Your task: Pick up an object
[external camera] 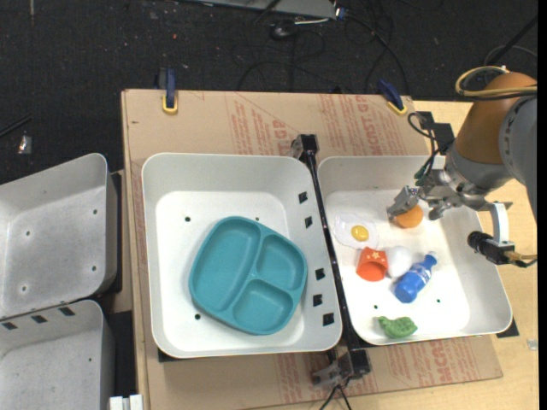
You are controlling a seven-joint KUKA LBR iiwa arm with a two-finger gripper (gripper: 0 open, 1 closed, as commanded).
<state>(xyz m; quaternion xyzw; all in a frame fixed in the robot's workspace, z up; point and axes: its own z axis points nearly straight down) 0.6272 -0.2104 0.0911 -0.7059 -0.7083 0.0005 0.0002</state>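
Arm (500, 135): grey casing with a broad orange band above the wrist, rounded in section. Yellow cable loops over the orange part; thin black cables trail beside it. Gripper (416, 202): grey-silver metal, blocky, with a black fitting at the wrist.

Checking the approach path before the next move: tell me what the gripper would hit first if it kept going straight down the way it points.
Probably the orange object, right at the gripper tip in the right bin; depth is unclear from above, so contact can't be judged.

Bright, even overhead light; soft shadows, sharp focus, dark surrounding floor.
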